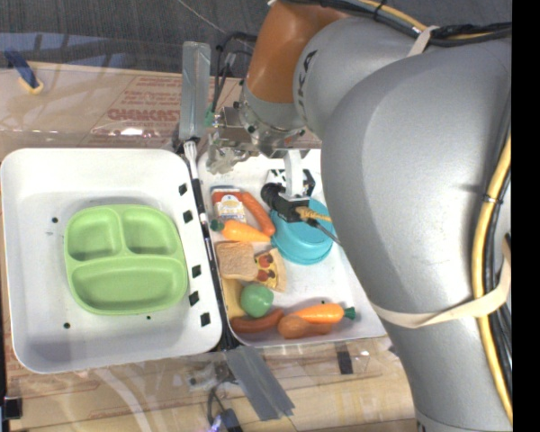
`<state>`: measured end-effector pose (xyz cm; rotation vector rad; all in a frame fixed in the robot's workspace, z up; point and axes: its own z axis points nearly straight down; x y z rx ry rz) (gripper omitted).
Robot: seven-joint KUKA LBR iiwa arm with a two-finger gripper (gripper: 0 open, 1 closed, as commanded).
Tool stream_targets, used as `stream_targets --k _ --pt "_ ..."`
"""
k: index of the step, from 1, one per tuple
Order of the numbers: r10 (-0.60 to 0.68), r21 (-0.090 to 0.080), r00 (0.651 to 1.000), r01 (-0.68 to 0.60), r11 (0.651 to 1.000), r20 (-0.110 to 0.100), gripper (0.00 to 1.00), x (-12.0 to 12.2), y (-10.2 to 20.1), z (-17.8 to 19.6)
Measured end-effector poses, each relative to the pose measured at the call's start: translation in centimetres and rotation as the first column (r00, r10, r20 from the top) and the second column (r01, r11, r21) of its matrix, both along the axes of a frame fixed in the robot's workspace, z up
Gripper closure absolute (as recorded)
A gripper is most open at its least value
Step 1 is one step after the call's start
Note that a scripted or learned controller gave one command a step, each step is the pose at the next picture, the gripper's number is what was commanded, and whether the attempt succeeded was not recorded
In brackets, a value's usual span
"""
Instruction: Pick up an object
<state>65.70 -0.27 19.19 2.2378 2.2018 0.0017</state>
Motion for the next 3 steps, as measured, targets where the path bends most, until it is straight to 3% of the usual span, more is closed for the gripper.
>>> stream_targets --k 1,2,3 --pt "-0.321 0.002 0.947 0.321 0.947 -0.002 1.00 -0.1 6.8 0.0" --pt "-0.612 0.002 0.791 0.612 0.791 -0.001 1.00 -0.1 8.7 0.0" --pt "-0.837 -0.004 0.548 0.837 0.548 -0.008 1.00 -6.2 9.5 -0.1"
